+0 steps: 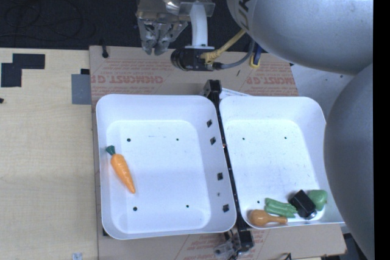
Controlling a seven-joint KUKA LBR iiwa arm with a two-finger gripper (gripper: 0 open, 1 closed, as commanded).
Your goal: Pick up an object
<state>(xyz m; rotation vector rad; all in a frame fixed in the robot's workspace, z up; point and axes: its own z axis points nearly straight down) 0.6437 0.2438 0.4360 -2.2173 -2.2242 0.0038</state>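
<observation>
An orange toy carrot [122,172] with a green top lies near the left wall of the left bin [155,108]. In the near right corner of the right bin [304,109] sit a green bean pod [280,207], a black block [302,203], a green piece [318,196] and an orange-brown pear-like toy [265,218]. My gripper [156,45] hangs high above the far edge of the left bin, well away from all of these, its fingers close together with nothing between them.
The large grey arm fills the upper right and overhangs the right bin's right side. A black divider [220,161] runs between the bins. Cardboard [183,73] lies under the bins; a pale wooden bench top [42,161] spreads to the left.
</observation>
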